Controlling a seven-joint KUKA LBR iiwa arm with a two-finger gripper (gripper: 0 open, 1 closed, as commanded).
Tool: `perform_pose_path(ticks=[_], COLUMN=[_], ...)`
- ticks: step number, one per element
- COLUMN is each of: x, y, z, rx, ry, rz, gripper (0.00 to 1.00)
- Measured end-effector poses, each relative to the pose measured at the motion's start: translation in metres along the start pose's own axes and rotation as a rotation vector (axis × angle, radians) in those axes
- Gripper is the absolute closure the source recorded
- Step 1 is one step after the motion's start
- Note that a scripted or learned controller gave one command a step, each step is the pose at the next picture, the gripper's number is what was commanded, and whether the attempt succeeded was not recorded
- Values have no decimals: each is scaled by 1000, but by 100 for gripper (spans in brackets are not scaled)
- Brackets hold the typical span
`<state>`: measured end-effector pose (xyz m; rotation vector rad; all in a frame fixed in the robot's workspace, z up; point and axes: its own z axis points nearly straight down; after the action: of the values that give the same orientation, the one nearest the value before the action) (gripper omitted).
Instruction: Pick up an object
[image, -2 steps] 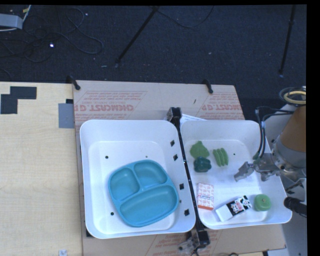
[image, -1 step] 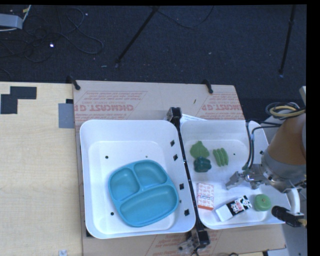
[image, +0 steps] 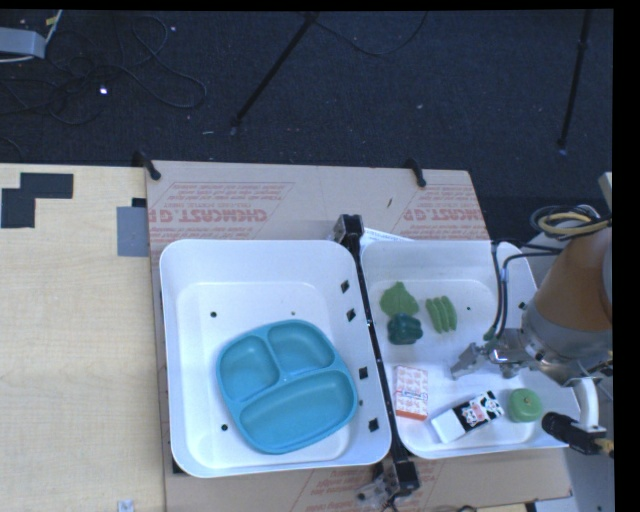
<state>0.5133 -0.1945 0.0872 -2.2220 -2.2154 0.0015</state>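
Observation:
My gripper (image: 487, 365) hangs over the right bin (image: 470, 262), near its right side, with the grey arm and its orange band (image: 580, 285) behind it. Its fingers stand open with nothing between them. Just below the gripper lie a black-and-white carton (image: 468, 416) and a round green object (image: 524, 405). To its left lies a red-and-white packet (image: 410, 390). Further back are a green leafy toy (image: 398, 299), a dark teal piece (image: 404, 328) and a ridged green piece (image: 441, 314).
The left bin (image: 200, 270) holds a blue divided plate (image: 288, 384). A black divider (image: 364, 330) separates the two bins. Cardboard (image: 250, 205) lies under both, and the wooden bench (image: 70, 340) stretches to the left. Cables run beside the arm at the right.

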Motion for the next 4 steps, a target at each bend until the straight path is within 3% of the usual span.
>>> perform_pose_path(ticks=[1,4], x=[-2,-12], y=[0,0], z=[-11,-157], rx=[-1,-6], ry=[-2,-3], rz=[3,-4], gripper=[100,100])
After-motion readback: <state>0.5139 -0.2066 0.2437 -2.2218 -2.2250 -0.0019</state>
